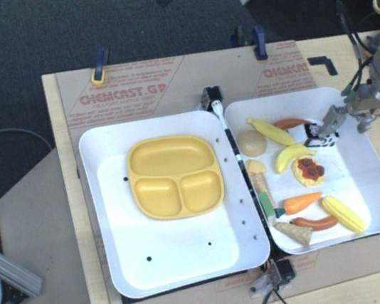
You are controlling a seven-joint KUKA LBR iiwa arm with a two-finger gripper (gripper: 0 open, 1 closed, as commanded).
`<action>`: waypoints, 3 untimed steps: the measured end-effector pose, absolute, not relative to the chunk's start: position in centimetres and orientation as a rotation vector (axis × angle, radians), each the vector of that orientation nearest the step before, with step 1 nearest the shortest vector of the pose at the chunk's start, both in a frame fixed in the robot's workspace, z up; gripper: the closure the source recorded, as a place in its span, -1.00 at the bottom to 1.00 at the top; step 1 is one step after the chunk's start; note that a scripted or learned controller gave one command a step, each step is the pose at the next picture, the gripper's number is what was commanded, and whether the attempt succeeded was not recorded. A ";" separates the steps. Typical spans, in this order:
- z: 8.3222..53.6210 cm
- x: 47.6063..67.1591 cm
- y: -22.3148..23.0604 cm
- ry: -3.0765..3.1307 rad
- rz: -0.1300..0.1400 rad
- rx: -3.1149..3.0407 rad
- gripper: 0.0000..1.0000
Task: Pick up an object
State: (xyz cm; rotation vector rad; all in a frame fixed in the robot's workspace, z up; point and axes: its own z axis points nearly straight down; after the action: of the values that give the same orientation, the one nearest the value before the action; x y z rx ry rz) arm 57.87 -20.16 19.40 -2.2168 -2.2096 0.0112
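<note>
The gripper [322, 134] is low over the right bin [367, 176], near its upper right part, just beside a red sausage [288, 124]. I cannot tell its state. Bananas [283, 146], a carrot [303, 202] and corn [344, 213] lie there. The left bin [120, 253] holds 1 yellow tray [175, 175].

bench [163, 80] surfaced with printed brown board. two white bins directly on it: left bin [114, 218], right bin [374, 174], touching.
</note>
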 end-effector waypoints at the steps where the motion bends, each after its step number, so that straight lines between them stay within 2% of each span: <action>1: 20.2 58.2 -20.1 -2.222 0.000 -2.222 -1.00; 3: 8.5 57.8 -19.8 -2.219 0.003 -2.218 -1.00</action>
State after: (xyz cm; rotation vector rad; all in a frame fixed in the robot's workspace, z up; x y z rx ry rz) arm 57.80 -19.83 8.52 -2.2177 -2.2186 0.0031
